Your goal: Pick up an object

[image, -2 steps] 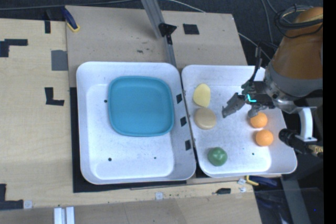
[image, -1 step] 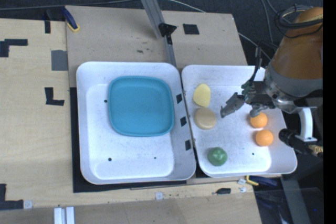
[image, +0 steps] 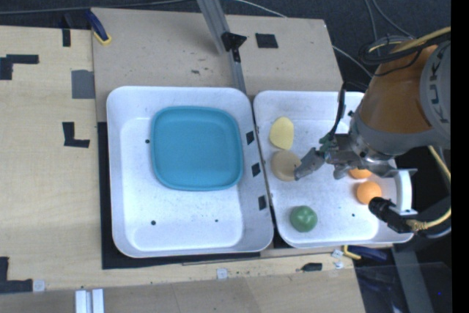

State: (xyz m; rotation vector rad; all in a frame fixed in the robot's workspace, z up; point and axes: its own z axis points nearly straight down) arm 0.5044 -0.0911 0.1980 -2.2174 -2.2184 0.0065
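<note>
Over the right bin point(image: 322, 102), toward its centre: gripper point(image: 306, 166), dark fingers pointing to nine o'clock, tip just beside the tan round object point(image: 283, 164), possibly touching its three o'clock edge. Whether the fingers are spread or closed: cannot tell, too dark and foreshortened. Nothing seen clamped between them.

Around that tan piece, by the clock: at twelve o'clock, a yellow lemon-shaped object point(image: 281, 133), touching or nearly so. At five o'clock, well apart, a green round object point(image: 303, 218) near the bin's front wall. At three o'clock, beyond the gripper, two orange objects: one point(image: 368, 192) lying clear on the bin floor, the other point(image: 359, 173) half hidden under the wrist.

At three o'clock of the whole scene: grey arm with orange band point(image: 392, 102), reaching in over the bin's right rim.

At nine o'clock of the right bin, rims touching: left bin point(image: 132, 231), bearing a blue square plate point(image: 196, 147) flat on its floor, toward the back.

Under both bins: wooden bench point(image: 44, 121) with black tape marks.
</note>
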